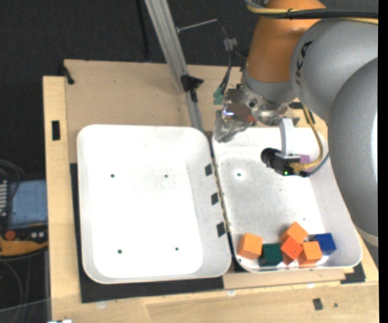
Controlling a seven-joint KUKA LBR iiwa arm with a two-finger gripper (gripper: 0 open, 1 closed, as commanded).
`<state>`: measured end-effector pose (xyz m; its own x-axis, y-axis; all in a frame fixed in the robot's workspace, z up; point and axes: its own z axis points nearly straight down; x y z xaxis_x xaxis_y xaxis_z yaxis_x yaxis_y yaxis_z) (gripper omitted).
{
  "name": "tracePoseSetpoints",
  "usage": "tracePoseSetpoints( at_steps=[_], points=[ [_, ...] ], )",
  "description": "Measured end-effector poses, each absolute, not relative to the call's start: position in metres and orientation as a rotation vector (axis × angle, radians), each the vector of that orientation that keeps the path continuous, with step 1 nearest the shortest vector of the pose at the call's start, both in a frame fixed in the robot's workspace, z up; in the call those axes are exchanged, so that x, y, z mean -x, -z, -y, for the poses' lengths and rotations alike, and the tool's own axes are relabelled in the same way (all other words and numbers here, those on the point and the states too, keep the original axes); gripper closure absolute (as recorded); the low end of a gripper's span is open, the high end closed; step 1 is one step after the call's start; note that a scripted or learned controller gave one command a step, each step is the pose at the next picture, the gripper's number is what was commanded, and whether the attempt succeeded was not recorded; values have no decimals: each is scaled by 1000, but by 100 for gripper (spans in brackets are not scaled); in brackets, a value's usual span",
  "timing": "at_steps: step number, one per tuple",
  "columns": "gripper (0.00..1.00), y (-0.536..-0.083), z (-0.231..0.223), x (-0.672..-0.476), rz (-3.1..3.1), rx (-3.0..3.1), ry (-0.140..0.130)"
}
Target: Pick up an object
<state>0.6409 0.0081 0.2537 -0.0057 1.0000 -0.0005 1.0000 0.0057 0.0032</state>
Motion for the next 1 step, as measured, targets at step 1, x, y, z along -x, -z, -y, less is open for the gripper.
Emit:
tracePoseSetpoints(
  at_steps=[1],
  points=[
    [100,-250,-56,-662,-2226,-2214,-2]
  ],
)
